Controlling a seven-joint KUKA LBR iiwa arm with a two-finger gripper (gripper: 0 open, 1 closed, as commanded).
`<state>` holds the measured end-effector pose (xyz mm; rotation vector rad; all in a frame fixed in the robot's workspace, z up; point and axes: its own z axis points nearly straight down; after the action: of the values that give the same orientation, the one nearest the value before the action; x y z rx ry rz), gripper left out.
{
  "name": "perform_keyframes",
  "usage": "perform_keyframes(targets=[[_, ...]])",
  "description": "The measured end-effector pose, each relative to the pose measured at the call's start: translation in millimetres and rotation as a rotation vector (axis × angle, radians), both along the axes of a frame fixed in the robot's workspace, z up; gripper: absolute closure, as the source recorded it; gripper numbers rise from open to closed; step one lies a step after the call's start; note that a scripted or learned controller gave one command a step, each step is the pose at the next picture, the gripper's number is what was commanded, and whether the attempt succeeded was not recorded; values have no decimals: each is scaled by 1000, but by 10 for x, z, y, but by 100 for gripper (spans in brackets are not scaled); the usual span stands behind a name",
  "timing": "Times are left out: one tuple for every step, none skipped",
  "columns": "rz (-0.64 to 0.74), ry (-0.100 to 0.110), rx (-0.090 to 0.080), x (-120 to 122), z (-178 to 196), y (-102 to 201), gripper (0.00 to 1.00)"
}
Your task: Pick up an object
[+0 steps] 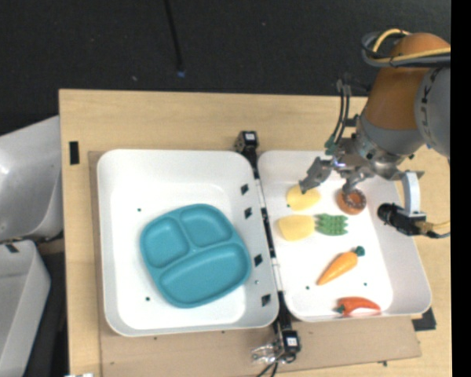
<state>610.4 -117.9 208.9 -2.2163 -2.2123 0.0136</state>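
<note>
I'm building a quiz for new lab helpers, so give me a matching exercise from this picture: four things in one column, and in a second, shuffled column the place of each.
Things:
1. blue divided plate
2. carrot
3. red pepper
4. gripper

Places:
A. near the front edge of the right bin
B. in the left bin
C. over the back part of the right bin
D. middle of the right bin, lying at a slant

Pairs: 1-B, 2-D, 3-A, 4-C
</note>
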Motion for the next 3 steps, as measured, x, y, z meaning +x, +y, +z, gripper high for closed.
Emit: perform_keyframes(targets=[[2,-15,-1,30,83,3,0],[1,-10,-3,10,-344,-41,0],[0,-10,-2,-25,-770,-52,0]])
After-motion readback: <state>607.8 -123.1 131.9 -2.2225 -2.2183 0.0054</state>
